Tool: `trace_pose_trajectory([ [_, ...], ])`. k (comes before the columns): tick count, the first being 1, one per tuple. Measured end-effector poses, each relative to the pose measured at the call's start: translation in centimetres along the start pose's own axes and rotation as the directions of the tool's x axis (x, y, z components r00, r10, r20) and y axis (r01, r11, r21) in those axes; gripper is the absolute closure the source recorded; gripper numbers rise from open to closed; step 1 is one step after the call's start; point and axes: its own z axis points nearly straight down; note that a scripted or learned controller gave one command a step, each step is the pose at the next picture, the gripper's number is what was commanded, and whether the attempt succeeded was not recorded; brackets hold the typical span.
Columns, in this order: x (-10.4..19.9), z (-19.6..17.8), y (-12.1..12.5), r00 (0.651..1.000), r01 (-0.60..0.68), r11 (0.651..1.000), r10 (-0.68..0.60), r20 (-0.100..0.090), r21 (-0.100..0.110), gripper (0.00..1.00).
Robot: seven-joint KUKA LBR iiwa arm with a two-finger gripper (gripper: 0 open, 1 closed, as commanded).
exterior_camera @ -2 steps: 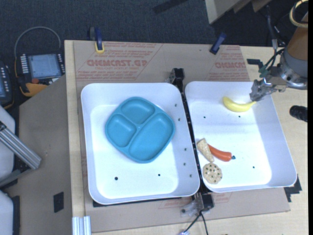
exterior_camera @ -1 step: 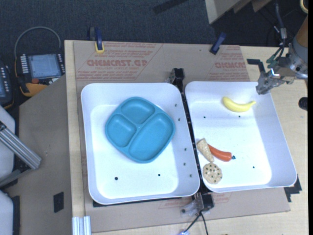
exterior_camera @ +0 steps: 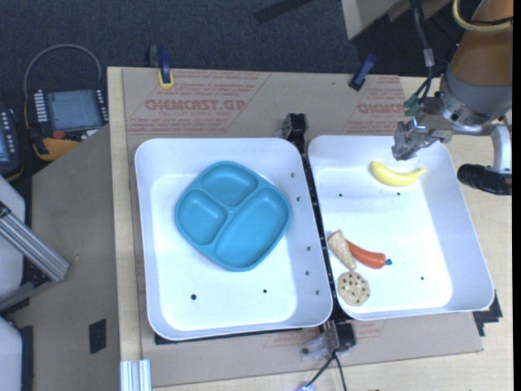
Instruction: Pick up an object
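A yellow banana (exterior_camera: 397, 173) lies near the back of the right bin (exterior_camera: 456, 243). My gripper (exterior_camera: 406, 147) hangs just above and behind the banana's right end, over the bin's back edge. Nothing shows between its fingers. Toward the front left of that bin lie an orange carrot (exterior_camera: 368, 257), a tan bread piece (exterior_camera: 342, 248) and a round speckled cookie (exterior_camera: 353, 287).
A blue divided plate (exterior_camera: 234, 214) sits in the left bin (exterior_camera: 163, 300). A black clamp (exterior_camera: 295, 125) stands at the back between the bins. The arm's orange band (exterior_camera: 482, 31) rises at the top right. A controller pendant (exterior_camera: 73, 108) lies off the bench at left.
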Motion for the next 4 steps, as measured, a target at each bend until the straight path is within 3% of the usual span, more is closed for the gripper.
trace_pose_trajectory([
  [3, 15.4, 2.4, 0.9, 1.000, 0.000, 1.000, 0.000, 0.001, -0.002, 1.00],
  [4, 20.9, 0.6, 1.0, 1.000, 0.000, 1.000, 0.000, 0.001, -0.006, 1.00],
])
